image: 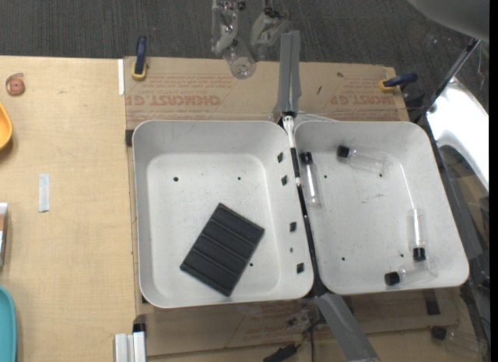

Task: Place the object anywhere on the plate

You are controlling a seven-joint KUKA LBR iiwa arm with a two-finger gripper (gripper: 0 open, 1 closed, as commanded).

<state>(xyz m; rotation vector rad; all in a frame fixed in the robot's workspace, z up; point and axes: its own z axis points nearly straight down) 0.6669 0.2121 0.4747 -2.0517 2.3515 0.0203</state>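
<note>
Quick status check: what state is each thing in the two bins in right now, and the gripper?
Black plate: flat in the left bin, turned at a slant, nothing on it.
Four clear tubes, black caps, lying flat in the right bin.
Gripper: above the bins' far edge, holding a clear tube.

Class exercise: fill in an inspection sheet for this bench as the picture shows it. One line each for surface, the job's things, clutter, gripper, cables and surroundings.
Surface: two shallow white bins side by side, left bin and right bin, on cardboard held by clamps.
Job's things: black ribbed plate lying tilted in the left bin; clear tubes with black caps in the right bin, one near the top, one along the divider, one at the right wall.
Clutter: loose black cap low in the right bin.
Gripper: nothing seen.
Cables: nothing seen clearly.
Surroundings: wooden table on the left, dark floor behind.
</note>
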